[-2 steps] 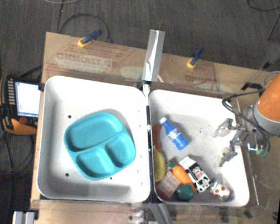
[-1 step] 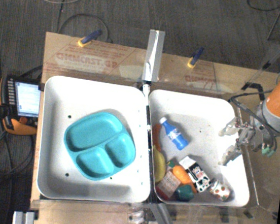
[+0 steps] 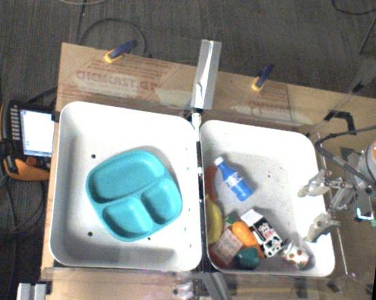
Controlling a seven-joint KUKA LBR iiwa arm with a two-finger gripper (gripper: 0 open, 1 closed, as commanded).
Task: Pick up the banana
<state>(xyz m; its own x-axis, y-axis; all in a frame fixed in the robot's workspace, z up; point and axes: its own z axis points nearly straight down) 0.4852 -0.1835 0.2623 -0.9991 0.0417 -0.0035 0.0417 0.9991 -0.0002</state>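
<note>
Camera view: the banana [image 3: 214, 221] lies along the left wall of the right bin [image 3: 265, 139], crowded by a carton and other clutter at its lower end. It looks light, soft-skinned and curved; the bare upper middle seems the best hold. The tool [image 3: 319, 206] hangs spread wide and empty at the bin's right edge, well apart from it.

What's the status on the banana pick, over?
Gripper open at right bin's right edge, holding nothing. Banana against bin's left wall, untouched. Blue bottle and orange item crowd it.
</note>
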